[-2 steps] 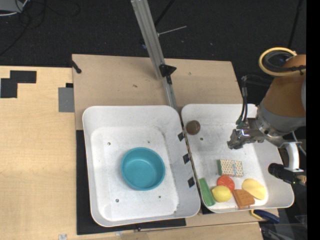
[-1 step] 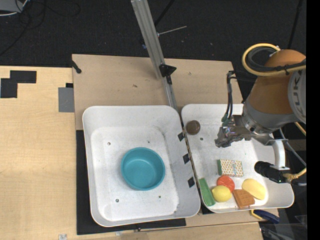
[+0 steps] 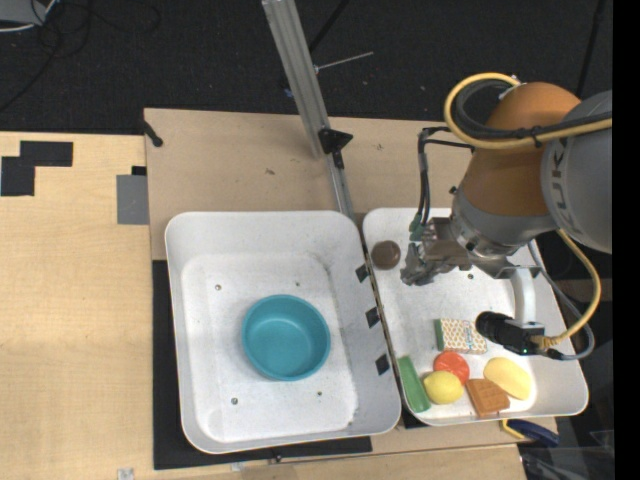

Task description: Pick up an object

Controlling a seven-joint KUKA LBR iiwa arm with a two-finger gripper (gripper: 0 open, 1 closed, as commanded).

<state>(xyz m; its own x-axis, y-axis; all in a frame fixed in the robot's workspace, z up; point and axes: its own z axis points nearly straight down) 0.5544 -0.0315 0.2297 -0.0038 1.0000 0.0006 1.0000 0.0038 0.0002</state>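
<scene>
The objects sit in the right white plastic bin (image 3: 560, 393), most of them clustered at its near end: a green stick-shaped piece (image 3: 412, 384) lying along the left wall, a round yellow lemon-like fruit (image 3: 443, 387) just beside it, a red round piece (image 3: 452, 363) touching the fruit from behind, a small patterned card-like packet (image 3: 461, 335) (print too small to read), a brown rectangular cracker-like block (image 3: 488, 397) and a yellow oval piece (image 3: 508, 377) near the front right corner. A small brown round object (image 3: 385, 255) lies apart from the cluster, at the far left of this bin.

The dark hand (image 3: 428, 266) is low over the bin's far half, just right of the brown round object; nothing visible between its fingers, and whether they are spread or closed cannot be told at this angle. The grey arm with orange band (image 3: 520, 158) covers the far right corner.

Open floor in this bin: the middle strip between hand and cluster.

The left white plastic bin (image 3: 200, 243) holds a teal round bowl (image 3: 286, 336), upright, near centre, bare floor all round it. Both bins rest on the light wooden desk (image 3: 70, 318).
</scene>
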